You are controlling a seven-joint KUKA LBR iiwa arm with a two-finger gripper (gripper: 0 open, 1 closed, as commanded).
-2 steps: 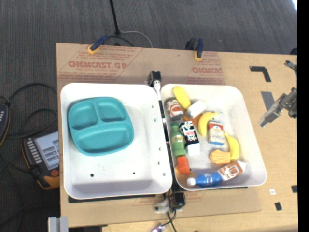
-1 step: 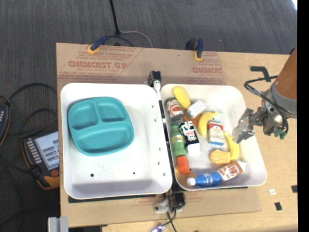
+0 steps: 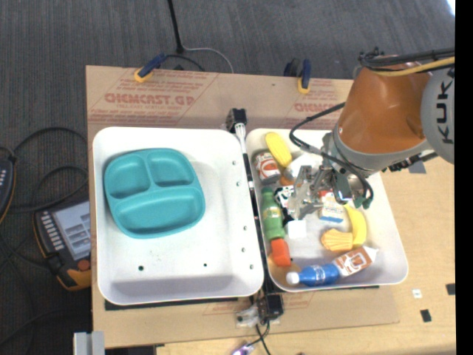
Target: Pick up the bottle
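One blue bottle [image 3: 319, 274], two bins [image 3: 148, 287]

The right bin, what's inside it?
The right bin holds a blue bottle, a green bottle, bananas and small packets. The gripper and arm cover its upper middle.

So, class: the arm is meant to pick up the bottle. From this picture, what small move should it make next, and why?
Probably shift the hand toward the near edge of the right bin. The hand hovers over the bin's middle clutter, while the blue bottle lies on its side by the near wall, beside an orange piece and a small carton.
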